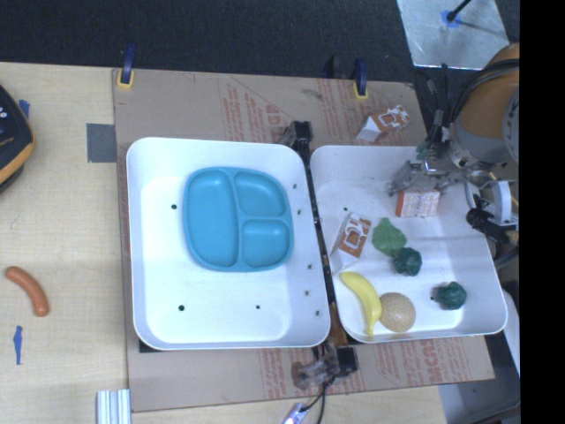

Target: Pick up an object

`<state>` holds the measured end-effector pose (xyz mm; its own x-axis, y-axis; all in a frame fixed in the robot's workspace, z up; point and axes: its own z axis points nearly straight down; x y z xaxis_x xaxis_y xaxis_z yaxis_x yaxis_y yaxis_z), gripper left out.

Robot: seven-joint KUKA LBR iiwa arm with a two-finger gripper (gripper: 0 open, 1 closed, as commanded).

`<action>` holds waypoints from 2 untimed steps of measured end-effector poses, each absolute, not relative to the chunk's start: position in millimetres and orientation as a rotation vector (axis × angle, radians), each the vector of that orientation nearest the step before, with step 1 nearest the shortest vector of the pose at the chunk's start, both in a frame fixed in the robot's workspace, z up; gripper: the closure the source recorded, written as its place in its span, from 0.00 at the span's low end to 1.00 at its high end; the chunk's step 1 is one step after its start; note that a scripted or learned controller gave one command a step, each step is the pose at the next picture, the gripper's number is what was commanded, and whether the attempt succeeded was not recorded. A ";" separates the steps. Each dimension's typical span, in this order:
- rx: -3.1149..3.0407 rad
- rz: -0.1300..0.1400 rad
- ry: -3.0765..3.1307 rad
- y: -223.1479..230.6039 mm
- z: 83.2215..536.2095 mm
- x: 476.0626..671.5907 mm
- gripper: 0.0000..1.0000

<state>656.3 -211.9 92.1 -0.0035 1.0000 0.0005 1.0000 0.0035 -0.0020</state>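
Camera view, slanted down: gripper point(427, 173) near right bin point(353, 162) far rim, fingers spread wide, poised over small red-and-white carton point(418, 204). Open floor at bin's far left. Banana point(362, 297), potato point(396, 312), greens nearer. Left bin point(150, 237): blue divided plate point(237, 218).

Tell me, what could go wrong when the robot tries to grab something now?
The hand sits right above the small red-and-white box, near the right bin's back wall. It might bump that wall, or just push the box aside. The green toys and banana lie close together, so reaching there could knock the neighbours around.
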 end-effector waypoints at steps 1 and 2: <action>-2.213 0.004 -2.227 -150.7 92.1 656.4 0.00; -2.216 0.006 -2.224 -135.9 91.7 607.9 0.00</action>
